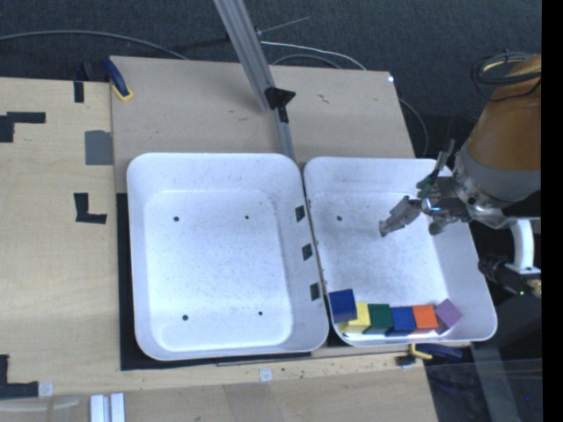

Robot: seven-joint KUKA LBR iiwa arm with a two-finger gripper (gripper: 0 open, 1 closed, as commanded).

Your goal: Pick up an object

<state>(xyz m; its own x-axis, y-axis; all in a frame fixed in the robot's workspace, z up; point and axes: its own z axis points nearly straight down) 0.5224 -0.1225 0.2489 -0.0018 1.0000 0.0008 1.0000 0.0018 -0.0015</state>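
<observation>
So the arm (506,139) comes in over the right bin (369,178) from its far right side, grey body with the orange band showing just above the wrist. The pincer (412,218) hangs over the middle of that bin, a bit toward its right wall, tilted rather than pointing straight down. Its fingers look spread apart, one grey finger (393,220) sticking out toward the bin's centre and the other closer to the wrist, and there's nothing between them.

All the blocks sit lined up along the right bin's near edge, well apart from the pincer. Starting at the bin's near left corner: a blue block (341,303) resting on a yellow block (354,323), then a green block (379,316), a second blue block (402,319), an orange block (424,316), and a purple block (448,312) tipped up against the near right corner. They're touching each other in a row.

The left bin (215,253) sits right beside the right bin, edges meeting. A metal pole (246,38) slants across the table (53,236) beyond the right bin's far left corner.
</observation>
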